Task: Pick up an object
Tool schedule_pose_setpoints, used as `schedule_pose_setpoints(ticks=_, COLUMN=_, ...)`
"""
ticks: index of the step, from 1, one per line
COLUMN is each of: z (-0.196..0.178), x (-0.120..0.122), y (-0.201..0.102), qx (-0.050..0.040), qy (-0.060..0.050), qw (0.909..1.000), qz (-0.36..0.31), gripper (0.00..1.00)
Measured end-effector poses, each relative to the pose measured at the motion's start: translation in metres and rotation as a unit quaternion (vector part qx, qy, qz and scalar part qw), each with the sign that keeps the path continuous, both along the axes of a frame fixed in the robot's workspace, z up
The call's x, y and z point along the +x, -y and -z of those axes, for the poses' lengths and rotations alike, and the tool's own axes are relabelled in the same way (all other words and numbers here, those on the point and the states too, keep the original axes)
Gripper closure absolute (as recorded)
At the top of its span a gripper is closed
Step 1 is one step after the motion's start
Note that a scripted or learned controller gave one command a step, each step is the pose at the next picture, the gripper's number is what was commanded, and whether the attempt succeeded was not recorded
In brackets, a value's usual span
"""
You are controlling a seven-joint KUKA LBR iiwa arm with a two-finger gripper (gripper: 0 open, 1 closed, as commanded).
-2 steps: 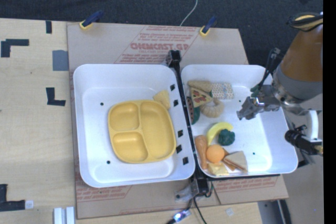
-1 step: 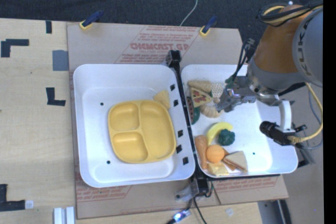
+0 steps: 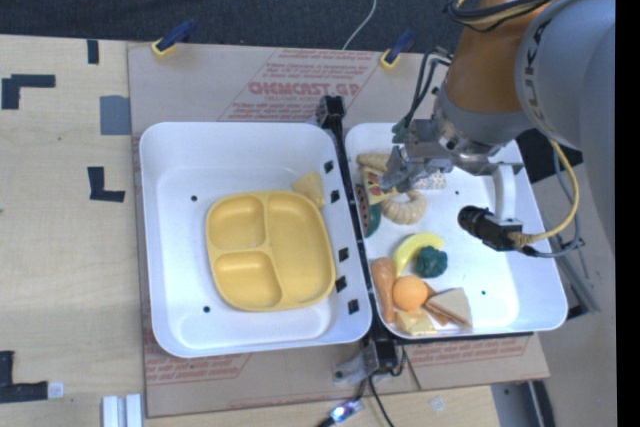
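Note:
My gripper (image 3: 398, 173) hangs over the far-left part of the right bin (image 3: 520, 300). It sits right above a pale ridged pastry (image 3: 406, 208) and a pizza-like slice (image 3: 372, 185). Nothing can be made out between its tips. Nearer the front lie a yellow banana (image 3: 412, 245), a green broccoli piece (image 3: 433, 262), an orange ball (image 3: 408, 293), a carrot (image 3: 383, 279) and a sandwich wedge (image 3: 451, 307). The arm's grey body and orange band (image 3: 490, 55) hide the bin's far-right corner.
The left bin (image 3: 170, 215) holds a yellow compartment tray (image 3: 268, 248) and a small yellow wedge (image 3: 309, 185) by its right wall. A black divider (image 3: 348, 215) runs between the bins. A black cable plug (image 3: 484, 225) hangs off the arm over the right bin.

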State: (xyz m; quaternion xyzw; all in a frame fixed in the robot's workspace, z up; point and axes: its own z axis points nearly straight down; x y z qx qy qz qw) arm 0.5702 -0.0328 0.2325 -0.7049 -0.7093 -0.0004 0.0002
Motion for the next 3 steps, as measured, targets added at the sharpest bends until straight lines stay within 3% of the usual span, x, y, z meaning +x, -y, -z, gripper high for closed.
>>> schedule_pose_setpoints(ticks=1, z=0.010, x=0.038, y=-0.043, qx=0.0001, qy=0.000, qw=1.0000, qz=0.000, gripper=1.00)
schedule_pose_setpoints(ticks=3, z=0.010, x=0.050, y=-0.067, qx=-0.0011, qy=-0.001, qw=1.0000, qz=0.003, gripper=1.00)
